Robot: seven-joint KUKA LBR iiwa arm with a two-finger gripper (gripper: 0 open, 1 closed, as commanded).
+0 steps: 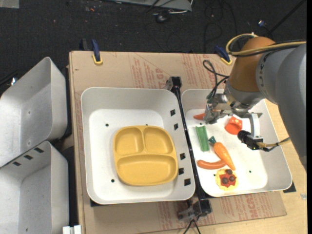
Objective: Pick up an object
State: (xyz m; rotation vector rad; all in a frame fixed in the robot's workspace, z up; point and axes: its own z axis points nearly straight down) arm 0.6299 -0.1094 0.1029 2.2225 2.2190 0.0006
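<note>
Carrot (223, 152), green stick (202, 136), sausage (211, 164), tomato (233, 125) in right bin (278, 172).

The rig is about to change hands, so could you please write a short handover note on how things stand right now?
Gripper: low over the upper left of the right bin; nothing seen held.
Right bin: green stick, carrot, sausage, red piece, small orange-red piece beside the gripper, yellow piece with dark berries.
Left bin: yellow divided tray.
Done: arm is down among the objects.
Left: grasp one and lift it.
</note>
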